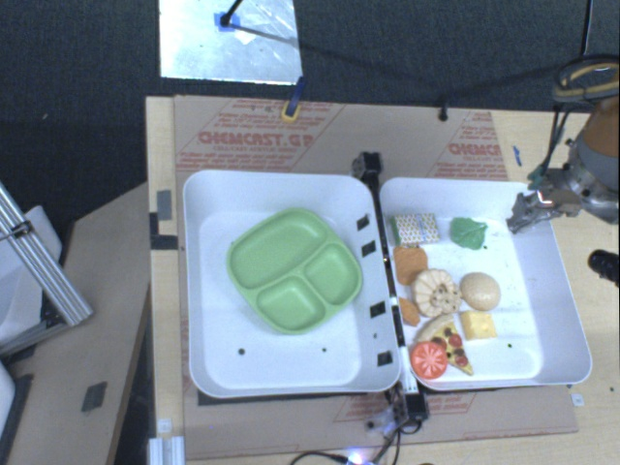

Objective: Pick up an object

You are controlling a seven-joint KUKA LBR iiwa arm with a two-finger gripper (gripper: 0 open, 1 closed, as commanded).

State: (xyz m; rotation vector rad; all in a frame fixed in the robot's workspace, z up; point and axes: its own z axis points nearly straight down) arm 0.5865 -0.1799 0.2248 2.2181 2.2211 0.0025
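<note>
The gripper (523, 211) sits at the right edge of the frame, over the upper right rim of the right bin (557, 289); its metal tip is small and blurred, so I cannot tell whether it is apart or together, and nothing shows in its grasp. The nearest object is a green leafy piece (469, 232), just left of the tip and apart from it.

Both white bins lie on a brown board (262, 134) on the bench, with dark carpet (77, 85) along the top of the frame.

The left bin (208, 260) holds a green divided plate (294, 270). In the right bin, below the leafy piece, lie a speckled block (417, 228), an orange nugget (411, 263), a round scored bun (435, 292), a pale egg-like ball (480, 291), a yellow cube (478, 325), a pizza slice (451, 342) and a red tomato (429, 359), clustered at the bin's left and lower part
</note>
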